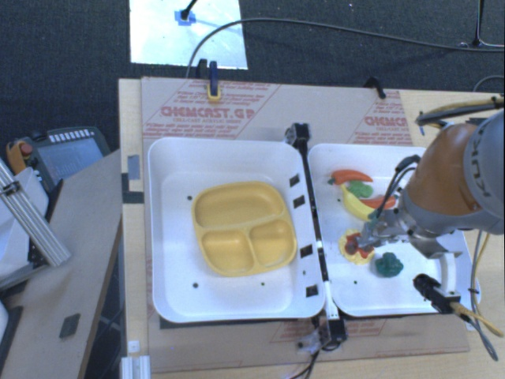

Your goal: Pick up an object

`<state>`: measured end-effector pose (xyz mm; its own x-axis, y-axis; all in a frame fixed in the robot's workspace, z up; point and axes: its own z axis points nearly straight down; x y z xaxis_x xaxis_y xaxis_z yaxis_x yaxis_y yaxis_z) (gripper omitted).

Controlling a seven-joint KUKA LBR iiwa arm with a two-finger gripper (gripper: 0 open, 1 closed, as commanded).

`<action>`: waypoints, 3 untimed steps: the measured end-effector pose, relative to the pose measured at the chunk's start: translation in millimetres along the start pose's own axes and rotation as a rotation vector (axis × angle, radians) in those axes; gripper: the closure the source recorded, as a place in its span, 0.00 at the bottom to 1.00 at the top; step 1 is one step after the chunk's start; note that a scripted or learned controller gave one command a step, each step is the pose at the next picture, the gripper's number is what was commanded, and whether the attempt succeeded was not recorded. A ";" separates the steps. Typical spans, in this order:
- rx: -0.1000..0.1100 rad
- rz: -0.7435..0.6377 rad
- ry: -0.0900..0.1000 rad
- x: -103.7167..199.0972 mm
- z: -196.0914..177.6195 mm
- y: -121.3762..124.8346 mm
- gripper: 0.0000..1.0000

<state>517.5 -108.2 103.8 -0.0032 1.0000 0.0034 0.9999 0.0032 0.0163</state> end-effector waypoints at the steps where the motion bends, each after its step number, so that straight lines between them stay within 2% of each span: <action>1: 0.009 0.000 -0.005 -4.8 -62.2 -1.1 1.00; 2: 0.009 -0.002 -0.005 2.9 -112.9 -4.2 1.00; 3: 0.009 -0.001 -0.005 -0.9 -157.7 3.0 1.00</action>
<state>518.0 -109.7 261.5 -0.0044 1.0000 -0.0019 1.0000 0.0044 0.0070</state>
